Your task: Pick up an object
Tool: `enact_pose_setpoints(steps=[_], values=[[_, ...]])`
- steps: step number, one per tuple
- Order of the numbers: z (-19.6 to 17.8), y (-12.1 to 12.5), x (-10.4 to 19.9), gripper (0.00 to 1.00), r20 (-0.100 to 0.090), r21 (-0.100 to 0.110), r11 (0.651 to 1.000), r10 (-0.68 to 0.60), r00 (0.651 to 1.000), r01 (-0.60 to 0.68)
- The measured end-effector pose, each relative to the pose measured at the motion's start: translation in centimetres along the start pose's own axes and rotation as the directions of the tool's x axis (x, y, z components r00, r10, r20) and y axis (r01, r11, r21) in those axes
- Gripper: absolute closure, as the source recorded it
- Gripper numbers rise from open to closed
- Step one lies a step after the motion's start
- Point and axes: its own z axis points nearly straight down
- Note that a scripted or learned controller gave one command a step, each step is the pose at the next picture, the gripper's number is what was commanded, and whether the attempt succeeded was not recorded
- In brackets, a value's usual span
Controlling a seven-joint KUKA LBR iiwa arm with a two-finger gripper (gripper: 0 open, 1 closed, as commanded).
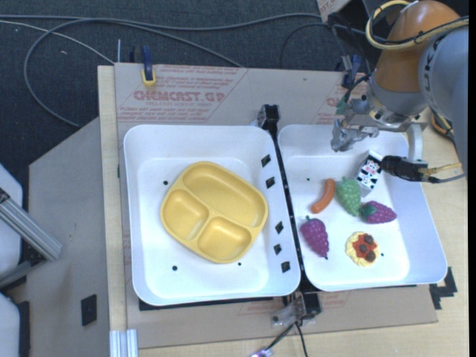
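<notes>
**Ana:** Nearest the camera, what lies in the right bin (428, 266)?

**Ben:** Toward its front edge sit a small pizza toy (362, 248), round and yellow with red topping, and just left of it a dark purple grape bunch (314, 236), close to the divider between the bins. White floor shows between the pizza and the front right corner.

**Ana:** And further back?

**Ben:** A second, pinker grape bunch (378, 213) lies near the right wall. A green leafy vegetable toy (348, 195) touches its left end, and an orange carrot (323, 196) slants just left of that. Behind them, a small black-and-white block (368, 172) rests toward the back right.

**Ana:** Where is the gripper (346, 137)?

**Ben:** Over the right bin's back edge, near the middle of that edge, apart from every toy. Nothing sits between its fingers. I cannot tell whether the jaws are apart or together; they are too small and dark to read.

**Ana:** Any open room?

**Ben:** The back left corner of the right bin is bare white floor. The left bin (137, 222) holds a yellow divided plate (214, 211) in its centre, with a clear white margin along all four walls.
</notes>
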Motion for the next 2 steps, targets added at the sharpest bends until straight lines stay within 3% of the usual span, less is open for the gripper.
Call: enact_pose_setpoints(steps=[1, 2], values=[[-6.4, 0.1, 0.6, 1.00, 0.000, -0.002, 1.000, -0.001, 1.000, 0.001], [-9.9, 0.3, 0.7, 1.00, 0.000, 0.000, 1.000, 0.000, 1.000, 0.000]])
